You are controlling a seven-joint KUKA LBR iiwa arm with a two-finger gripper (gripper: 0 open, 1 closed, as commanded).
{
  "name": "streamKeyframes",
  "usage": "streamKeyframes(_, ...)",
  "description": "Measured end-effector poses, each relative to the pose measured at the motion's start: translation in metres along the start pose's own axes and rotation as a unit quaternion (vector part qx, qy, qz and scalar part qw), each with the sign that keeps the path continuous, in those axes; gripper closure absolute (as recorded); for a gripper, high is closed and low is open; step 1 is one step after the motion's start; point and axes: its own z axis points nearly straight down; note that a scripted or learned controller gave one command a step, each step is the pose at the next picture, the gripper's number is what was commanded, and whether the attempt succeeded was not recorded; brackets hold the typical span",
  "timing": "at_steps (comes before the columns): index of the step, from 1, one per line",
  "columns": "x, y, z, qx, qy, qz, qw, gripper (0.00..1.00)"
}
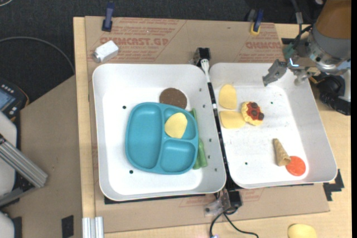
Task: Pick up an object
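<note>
Cone (pixel 279 151) and orange disc (pixel 295 166) lie nearest camera, well below gripper (pixel 285 72). Gripper hovers at right bin (pixel 312 120) far edge, fingers spread, nothing between them. Pizza toy (pixel 252 112) lies down-left of gripper. Pick not yet begun.

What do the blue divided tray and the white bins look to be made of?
Blue tray: likely moulded plastic, smooth and slightly glossy, uniform colour with rounded compartment walls. Left bin and right bin: probably thin formed plastic, matte white, with soft rounded rims; foam cannot be excluded.
</note>
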Motion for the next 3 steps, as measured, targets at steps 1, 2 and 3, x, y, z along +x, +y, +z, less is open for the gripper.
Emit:
streamKeyframes(1,-0.002,-0.063,-0.087,-0.003,-0.001,0.001,1.0000,0.00)
streamKeyframes(2,-0.001,-0.060,-0.092,-0.002,-0.001,0.000,1.0000,1.00)
streamKeyframes(3,-0.060,-0.098,-0.063,0.003,0.000,0.004,1.0000,1.00)
